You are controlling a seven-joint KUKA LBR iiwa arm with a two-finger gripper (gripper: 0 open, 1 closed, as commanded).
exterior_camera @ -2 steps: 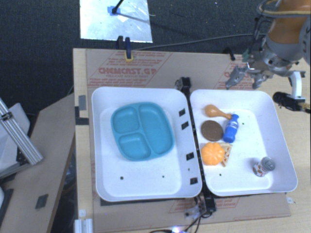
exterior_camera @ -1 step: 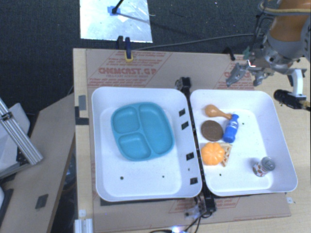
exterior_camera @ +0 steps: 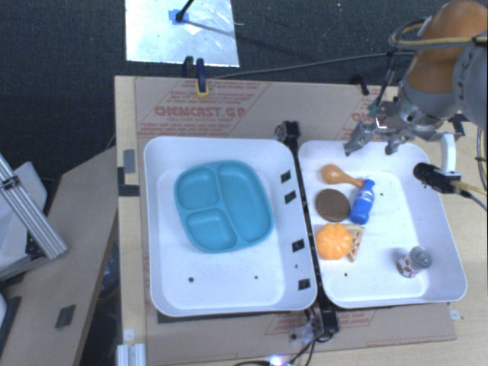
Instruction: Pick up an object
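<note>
Gripper [exterior_camera: 375, 138] hangs over the far rim of the right bin [exterior_camera: 438, 227], fingers spread apart, nothing between them, so released. Left to right then: left bin [exterior_camera: 156, 227] carries a blue divided tray [exterior_camera: 223, 206] with three compartments, lying flat near the middle. The right bin has the pickable stuff, all nearer the camera than the gripper. Closest candidate is the orange gourd-shaped toy [exterior_camera: 341, 176], just below and a bit left of the gripper, long axis running roughly left-right with the thin neck pointing right toward the blue bottle [exterior_camera: 363, 201]. Bottle lies on its side, long axis nearly along the near-far line, cap at the far end, white label band mid-body, touching or almost touching the gourd's neck. Brown round disc [exterior_camera: 332, 204], flat, sits just left of the bottle, touching it as far as I can tell. Below that an orange ball-like fruit [exterior_camera: 335, 242] rests against a small tan wedge, can't tell what. Small can [exterior_camera: 414, 261] lies alone near the bin's right front, well apart from the rest. My guess: gourd or bottle is the target; the gripper needs to come toward the camera and descend, fingers set across the short axis. Clutter around the bottle could spoil a clean grab.
</note>
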